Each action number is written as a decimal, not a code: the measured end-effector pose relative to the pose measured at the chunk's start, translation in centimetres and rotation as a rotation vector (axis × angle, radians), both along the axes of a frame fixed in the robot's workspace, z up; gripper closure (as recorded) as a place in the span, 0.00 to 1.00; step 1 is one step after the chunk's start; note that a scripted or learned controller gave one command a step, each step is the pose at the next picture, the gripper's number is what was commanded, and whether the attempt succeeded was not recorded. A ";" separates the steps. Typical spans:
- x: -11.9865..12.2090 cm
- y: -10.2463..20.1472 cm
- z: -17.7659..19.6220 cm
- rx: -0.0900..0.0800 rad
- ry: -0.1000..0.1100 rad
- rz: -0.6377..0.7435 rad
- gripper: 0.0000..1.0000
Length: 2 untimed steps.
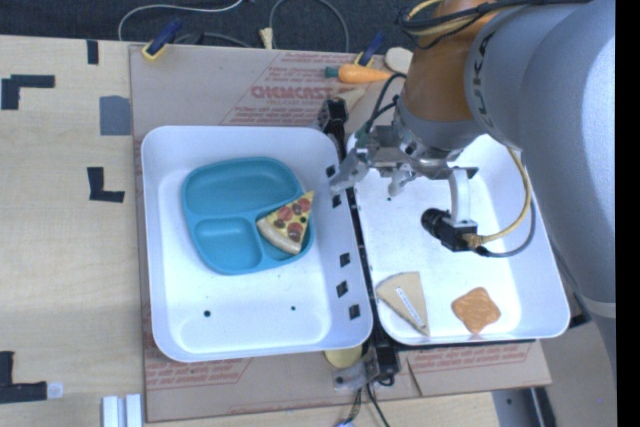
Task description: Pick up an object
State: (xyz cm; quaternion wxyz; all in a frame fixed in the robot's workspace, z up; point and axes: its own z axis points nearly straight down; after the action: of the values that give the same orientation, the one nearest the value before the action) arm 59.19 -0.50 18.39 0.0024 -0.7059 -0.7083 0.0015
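Note:
My gripper [372, 177] hangs over the top left corner of the right bin [520, 245], close to the divider between the two bins. Its fingers [342, 173] stand apart, open, with nothing between them. A pizza slice [288, 223] lies on the right side of a blue divided plate [225, 215] in the left bin [200, 325], left of and below the gripper. A pale wedge-shaped slice [403, 300] and an orange-brown square piece [476, 310] rest at the front of the right bin, well below the gripper.
The grey arm with its orange band [440, 75] covers the right bin's upper right part. A black cable fitting [450, 227] hangs under the wrist. An orange object [360, 73] and cables lie behind the bins on the cardboard.

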 end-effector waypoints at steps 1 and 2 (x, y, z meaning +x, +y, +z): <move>-2.3 -1.0 3.0 -0.001 -0.005 -0.002 0.00; -8.2 0.1 0.1 0.000 0.003 -0.004 0.00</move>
State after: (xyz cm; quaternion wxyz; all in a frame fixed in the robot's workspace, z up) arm 51.01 -0.37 18.47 0.0033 -0.7074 -0.7068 0.0028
